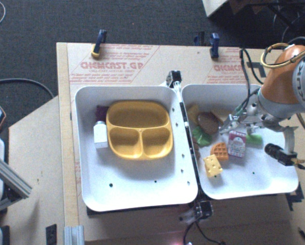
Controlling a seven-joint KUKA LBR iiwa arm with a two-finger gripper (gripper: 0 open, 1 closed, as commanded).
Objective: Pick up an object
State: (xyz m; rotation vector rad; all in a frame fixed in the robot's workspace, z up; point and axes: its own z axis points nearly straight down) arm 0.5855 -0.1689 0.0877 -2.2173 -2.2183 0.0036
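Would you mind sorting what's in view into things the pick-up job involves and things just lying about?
Job:
gripper
small carton
waffle piece
cheese wedge
brown item

Lying about:
yellow divided tray
white bottle
clamps

The arm (pixel 287 80) is running off the right edge. Its gripper (pixel 237 124) is covering part of a small carton (pixel 236 144). The yellow tray (pixel 139 129) is hiding most of a dark object (pixel 101 111).

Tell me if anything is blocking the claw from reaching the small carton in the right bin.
Nothing visible does. The claw hangs just above the carton, apart from it. The waffle piece and green item lie beside the carton, not over it.
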